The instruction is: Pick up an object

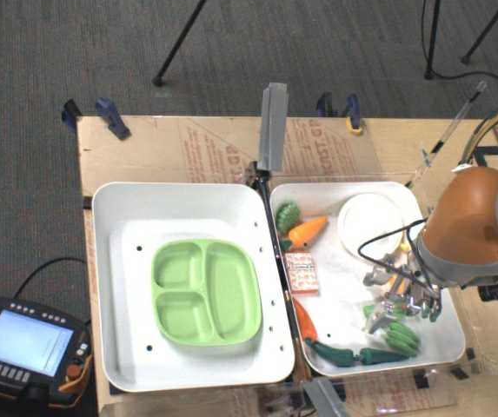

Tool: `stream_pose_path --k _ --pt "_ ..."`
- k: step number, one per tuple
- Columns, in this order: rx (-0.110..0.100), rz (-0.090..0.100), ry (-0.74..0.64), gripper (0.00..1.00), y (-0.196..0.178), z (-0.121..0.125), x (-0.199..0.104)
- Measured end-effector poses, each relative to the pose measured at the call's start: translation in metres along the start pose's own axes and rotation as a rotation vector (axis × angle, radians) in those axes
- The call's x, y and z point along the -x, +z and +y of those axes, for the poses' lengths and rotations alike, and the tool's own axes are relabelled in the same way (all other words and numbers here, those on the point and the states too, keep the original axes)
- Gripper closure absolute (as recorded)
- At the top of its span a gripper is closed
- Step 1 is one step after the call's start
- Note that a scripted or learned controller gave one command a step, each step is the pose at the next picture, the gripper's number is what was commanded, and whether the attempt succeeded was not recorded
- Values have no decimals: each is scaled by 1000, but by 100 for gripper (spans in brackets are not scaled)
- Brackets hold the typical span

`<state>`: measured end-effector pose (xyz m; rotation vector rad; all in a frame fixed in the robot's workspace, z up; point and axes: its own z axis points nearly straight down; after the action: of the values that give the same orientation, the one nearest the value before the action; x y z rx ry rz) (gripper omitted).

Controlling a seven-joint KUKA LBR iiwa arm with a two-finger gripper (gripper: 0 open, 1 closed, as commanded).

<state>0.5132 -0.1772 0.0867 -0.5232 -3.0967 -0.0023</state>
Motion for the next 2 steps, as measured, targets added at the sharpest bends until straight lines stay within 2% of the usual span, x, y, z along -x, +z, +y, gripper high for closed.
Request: stream_pose_path --k 1,2 --pt "0 1 -8 100 -9 3 0" --pt "1 1 -16 100 -18 4 1"
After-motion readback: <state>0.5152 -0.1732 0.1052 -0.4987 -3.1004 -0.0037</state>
